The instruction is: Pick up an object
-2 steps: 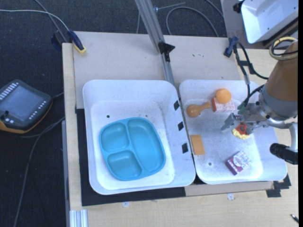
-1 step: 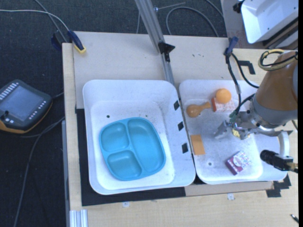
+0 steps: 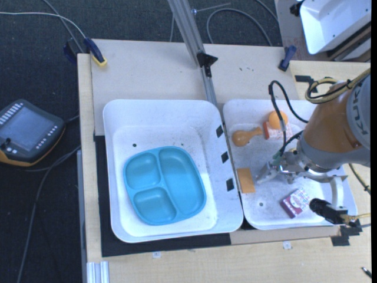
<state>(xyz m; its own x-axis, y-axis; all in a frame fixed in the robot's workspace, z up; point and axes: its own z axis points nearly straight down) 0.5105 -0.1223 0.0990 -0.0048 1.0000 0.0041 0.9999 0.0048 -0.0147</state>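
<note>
The two-finger gripper (image 3: 274,171), low in the right white bin (image 3: 259,214) at lower right of the camera view, looks empty beside the flat orange block (image 3: 245,180); nothing appears lifted yet.

No legible text, brand, number or sign can be read. The small maroon-and-white printed packet (image 3: 296,202), at 5 o'clock in the right white bin (image 3: 259,214), carries print too small to read. The grey handheld control pendant (image 3: 26,133), at 9 o'clock off the bench, shows a lit screen without readable characters.
</note>
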